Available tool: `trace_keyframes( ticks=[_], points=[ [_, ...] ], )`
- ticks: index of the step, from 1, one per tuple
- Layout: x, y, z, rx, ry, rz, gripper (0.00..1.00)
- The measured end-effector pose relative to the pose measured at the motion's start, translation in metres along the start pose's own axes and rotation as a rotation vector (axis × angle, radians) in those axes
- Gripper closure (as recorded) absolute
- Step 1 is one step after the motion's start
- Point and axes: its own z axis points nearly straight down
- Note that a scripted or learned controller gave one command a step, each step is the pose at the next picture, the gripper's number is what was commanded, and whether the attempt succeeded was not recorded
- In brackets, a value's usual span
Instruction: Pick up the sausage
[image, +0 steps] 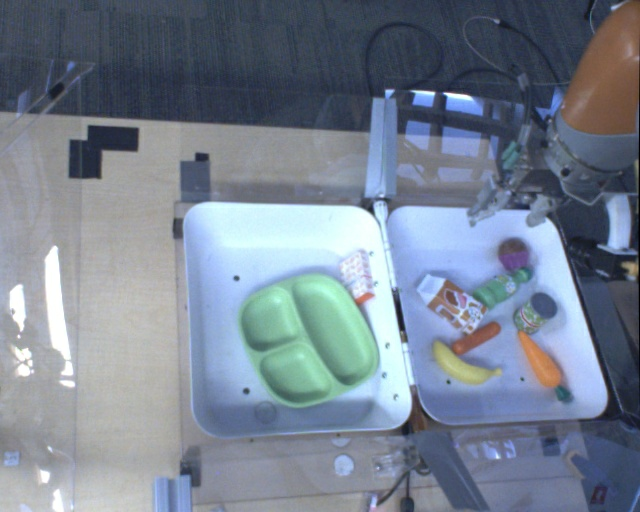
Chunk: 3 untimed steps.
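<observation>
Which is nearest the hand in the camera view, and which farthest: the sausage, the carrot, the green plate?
From the hand, above the right bin's far edge:
1. Sausage, mid right bin, beside the banana.
2. Carrot, right bin's near right corner.
3. Green plate, left bin.

A wooden bench (120, 300) bears two white bins (215, 400) side by side.

My left bin (200, 330) holds a green 3-part plate (308, 338) and a packet (357, 275); the right holds a banana (464, 364), carrot (541, 364) (green-tipped), carton (452, 303).
</observation>
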Motion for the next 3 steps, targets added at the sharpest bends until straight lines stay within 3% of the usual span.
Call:
trace_keyframes(
  ticks=[1,2,3],
  points=[
    [-0.023,-0.057,0.155,-0.018,-0.001,0.109,0.00],
    [-0.038,-0.091,0.169,-0.074,-0.009,-0.056,0.00],
    [-0.055,-0.109,0.169,-0.075,-0.018,-0.178,0.00]
  ],
)
